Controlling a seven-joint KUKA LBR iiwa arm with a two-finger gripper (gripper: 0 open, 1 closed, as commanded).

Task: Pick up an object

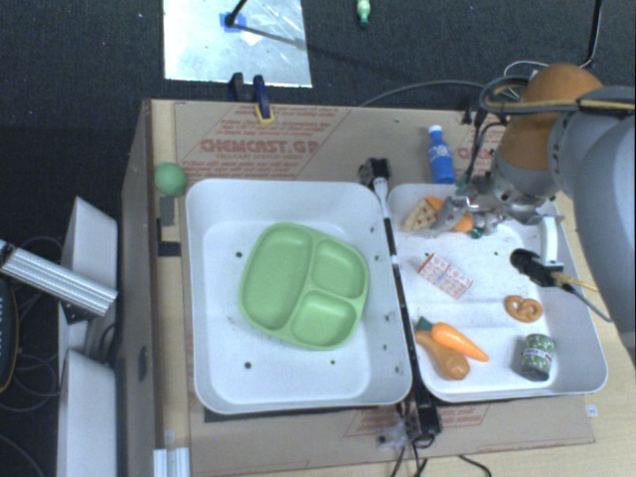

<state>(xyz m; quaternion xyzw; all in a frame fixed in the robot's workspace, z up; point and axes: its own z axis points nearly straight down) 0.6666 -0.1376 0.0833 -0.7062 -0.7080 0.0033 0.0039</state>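
Note:
My gripper (469,213) is low over the far left part of the right bin (581,366). It sits right beside a pizza-slice toy (424,214), with a small orange piece (463,225) directly under it. Nearer the front of this bin lie a patterned white packet (444,275), a pretzel (523,309), a carrot (455,338) over a yellow-orange piece (450,365), and a small green can (537,356). Whether anything is gripped is hidden.
The left bin (224,366) holds a green divided plate (304,284). A blue bottle (440,155) stands on the bench just behind the right bin. A green ball (170,178) sits at the bench's left edge. The arm (586,167) covers the right bin's far right corner.

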